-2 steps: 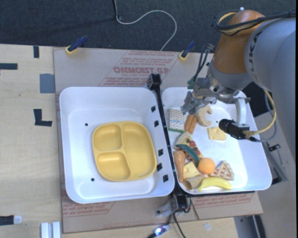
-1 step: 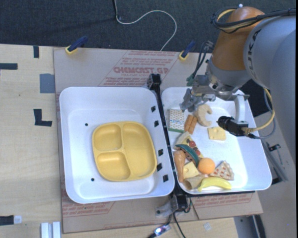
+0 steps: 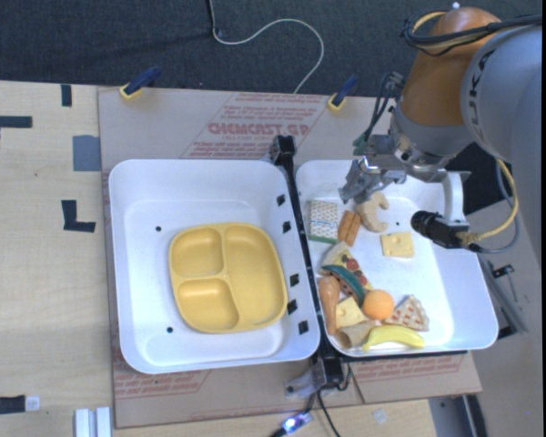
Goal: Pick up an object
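Beige, lumpy toy food piece (image 3: pixel 375 211) sits just under the pincer (image 3: pixel 364 182); its grip state cannot be told.

I see the scene evenly and brightly lit from above, with soft light and faint shadows. The white bins (image 3: pixel 200 185) read bright yet keep their detail, and the yellow tray (image 3: pixel 226 276) shows a mild sheen. The arm (image 3: pixel 491 71) looks slightly soft near the right edge. The dark floor (image 3: pixel 91 16) at the top looks grainy.
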Controlling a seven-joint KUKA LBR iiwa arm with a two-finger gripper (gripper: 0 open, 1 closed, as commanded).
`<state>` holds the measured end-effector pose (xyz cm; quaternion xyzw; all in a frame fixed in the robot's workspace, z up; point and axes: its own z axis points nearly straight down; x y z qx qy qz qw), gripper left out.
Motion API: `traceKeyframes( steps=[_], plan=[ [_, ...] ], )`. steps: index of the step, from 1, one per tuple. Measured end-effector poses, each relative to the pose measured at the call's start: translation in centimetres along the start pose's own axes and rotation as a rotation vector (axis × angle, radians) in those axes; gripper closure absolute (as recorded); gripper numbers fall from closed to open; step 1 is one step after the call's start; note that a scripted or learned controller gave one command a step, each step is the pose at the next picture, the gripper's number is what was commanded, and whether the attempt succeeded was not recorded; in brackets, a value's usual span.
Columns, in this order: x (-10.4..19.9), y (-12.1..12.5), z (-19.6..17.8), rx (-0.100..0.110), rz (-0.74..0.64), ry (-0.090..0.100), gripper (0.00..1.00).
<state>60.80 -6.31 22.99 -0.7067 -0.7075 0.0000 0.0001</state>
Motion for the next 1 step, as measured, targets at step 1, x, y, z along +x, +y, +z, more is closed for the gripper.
traceKeyframes(
  steps=[1],
  plan=[
    [0.86, -0.19, -0.42, 0.001, -0.001, 0.001, 1.00]
  ],
)
